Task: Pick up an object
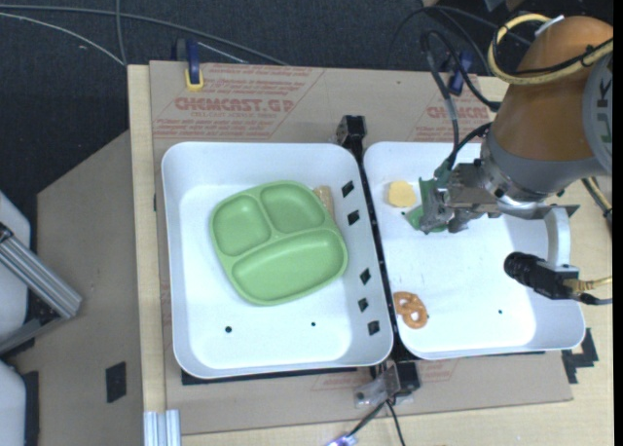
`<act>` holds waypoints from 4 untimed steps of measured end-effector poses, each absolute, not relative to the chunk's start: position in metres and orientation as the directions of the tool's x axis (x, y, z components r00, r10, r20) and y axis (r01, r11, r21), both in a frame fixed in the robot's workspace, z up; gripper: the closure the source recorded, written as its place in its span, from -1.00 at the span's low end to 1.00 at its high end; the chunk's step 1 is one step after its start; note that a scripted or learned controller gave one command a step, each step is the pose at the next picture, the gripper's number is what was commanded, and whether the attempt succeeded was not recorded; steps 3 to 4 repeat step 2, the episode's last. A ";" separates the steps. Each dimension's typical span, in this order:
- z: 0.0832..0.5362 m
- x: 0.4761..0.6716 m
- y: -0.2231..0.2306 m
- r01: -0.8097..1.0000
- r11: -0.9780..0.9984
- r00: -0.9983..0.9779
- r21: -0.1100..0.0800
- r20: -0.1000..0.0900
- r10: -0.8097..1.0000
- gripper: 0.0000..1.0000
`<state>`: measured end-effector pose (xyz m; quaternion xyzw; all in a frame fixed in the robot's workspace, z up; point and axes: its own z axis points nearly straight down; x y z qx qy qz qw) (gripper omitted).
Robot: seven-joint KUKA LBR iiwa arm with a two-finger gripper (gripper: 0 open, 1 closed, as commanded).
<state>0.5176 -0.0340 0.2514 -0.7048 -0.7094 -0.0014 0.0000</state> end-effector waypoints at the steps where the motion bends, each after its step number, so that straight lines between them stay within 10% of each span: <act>1: 0.255 0.517 0.021 1.000 0.007 -0.007 0.001 0.002 1.000 1.00; 4: 0.237 0.525 0.072 1.000 0.005 -0.005 -0.004 0.002 1.000 1.00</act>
